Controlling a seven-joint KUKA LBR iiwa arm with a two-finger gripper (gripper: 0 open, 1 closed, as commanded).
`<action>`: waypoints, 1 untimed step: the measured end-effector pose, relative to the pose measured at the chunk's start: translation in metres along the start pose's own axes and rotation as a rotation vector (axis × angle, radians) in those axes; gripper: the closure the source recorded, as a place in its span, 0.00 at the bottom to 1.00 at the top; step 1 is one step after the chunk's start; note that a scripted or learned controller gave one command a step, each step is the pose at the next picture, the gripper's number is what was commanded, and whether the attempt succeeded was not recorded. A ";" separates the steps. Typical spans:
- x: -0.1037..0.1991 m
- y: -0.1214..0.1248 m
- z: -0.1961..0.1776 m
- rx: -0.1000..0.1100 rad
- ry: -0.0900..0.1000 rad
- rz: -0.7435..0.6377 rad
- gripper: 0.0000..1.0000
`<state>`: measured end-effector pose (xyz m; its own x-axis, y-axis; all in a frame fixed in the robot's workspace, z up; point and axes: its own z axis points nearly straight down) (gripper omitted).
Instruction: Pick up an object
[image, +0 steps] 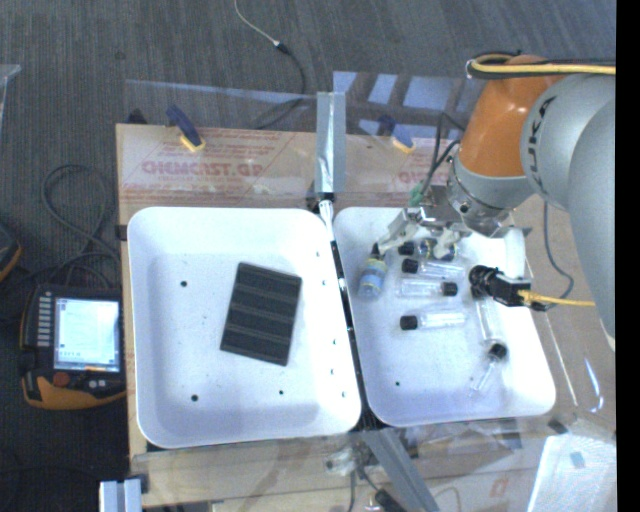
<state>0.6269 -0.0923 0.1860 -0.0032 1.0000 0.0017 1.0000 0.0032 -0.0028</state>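
Nearest the camera, at the bottom of the view, the left bin has a dark ribbed rectangular block lying flat in the middle of it, tilted a bit off square.

The right bin is where the small stuff is. Closest to the front rim is a clear vial with a black cap lying at a slant. A bit further back another capped vial lies roughly sideways near the bin's middle. Behind that, a third vial lies sideways too, and a small bottle with a bluish cap sits near the bin's left wall. A black fitting with a yellow cable hangs over the right side of the bin.

At the back of the right bin, the gripper is down low under the orange band of the arm. Another black-capped vial lies just in front of the fingertips, really close, but I can't say it's between them. Fingers are too cluttered to read, so honestly can't tell if they're spread or closed.
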 end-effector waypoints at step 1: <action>-0.054 -0.017 0.093 -0.003 -0.001 -0.116 0.00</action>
<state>0.6101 -0.1458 0.0928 -0.1184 0.9930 0.0003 0.9930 0.1184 0.0001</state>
